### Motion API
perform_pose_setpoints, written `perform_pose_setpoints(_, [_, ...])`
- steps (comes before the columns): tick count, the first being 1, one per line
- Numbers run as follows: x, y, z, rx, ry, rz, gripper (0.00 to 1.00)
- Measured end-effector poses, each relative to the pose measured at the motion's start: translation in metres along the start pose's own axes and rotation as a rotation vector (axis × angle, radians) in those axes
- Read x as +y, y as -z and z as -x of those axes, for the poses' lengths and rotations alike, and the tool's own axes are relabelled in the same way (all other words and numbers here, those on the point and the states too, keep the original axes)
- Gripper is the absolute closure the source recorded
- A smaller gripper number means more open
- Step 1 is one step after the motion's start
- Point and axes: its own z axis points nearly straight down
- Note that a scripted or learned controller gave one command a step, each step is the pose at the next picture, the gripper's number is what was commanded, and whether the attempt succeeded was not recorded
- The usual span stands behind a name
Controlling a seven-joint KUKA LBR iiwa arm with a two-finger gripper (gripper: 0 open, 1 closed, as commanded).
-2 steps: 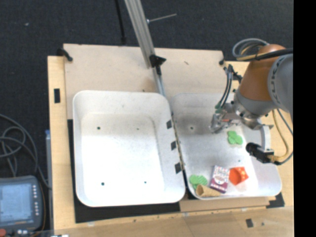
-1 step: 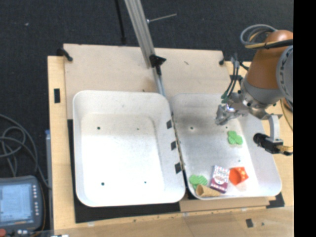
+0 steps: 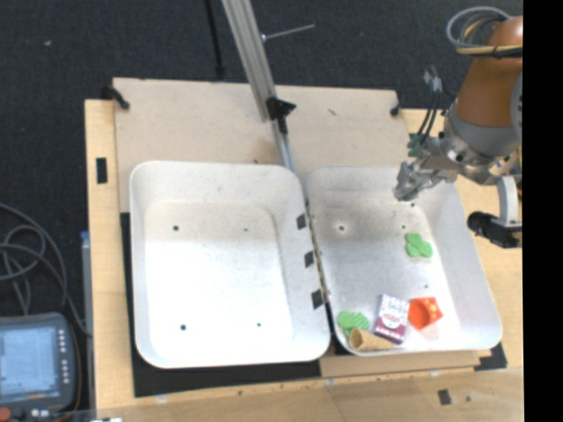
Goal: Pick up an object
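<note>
The end effector [image 3: 406, 185] hangs over the far right corner of the right bin [image 3: 352, 192], close to its rim; whether it is apart or together I cannot tell. Open floor lies left of it. A green piece [image 3: 419, 247] sits near it, its long axis unclear. A red block [image 3: 424, 312], purple packet [image 3: 392, 316] and second green piece [image 3: 352, 320] crowd the near edge.

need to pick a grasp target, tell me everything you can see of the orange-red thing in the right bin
The orange-red object is small and blocky, bright orange-red with a paler top edge; its material looks like plastic, though it is too small to be sure. It lies near the front right corner of the right bin, right beside a purple and white packet, which it seems to touch. The pincer is far off, at the bin's back edge.
</note>
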Motion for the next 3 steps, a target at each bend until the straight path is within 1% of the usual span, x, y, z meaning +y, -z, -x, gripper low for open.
perform_pose_setpoints(1, [0.001, 0.019, 0.001, 0.001, 0.003, -0.004, 1.00])
perform_pose_setpoints(2, [-0.022, 0.012, -0.051, 0.002, 0.002, -0.007, 1.00])
perform_pose_setpoints(3, [-0.039, 0.000, -0.102, 0.002, 0.002, -0.009, 1.00])
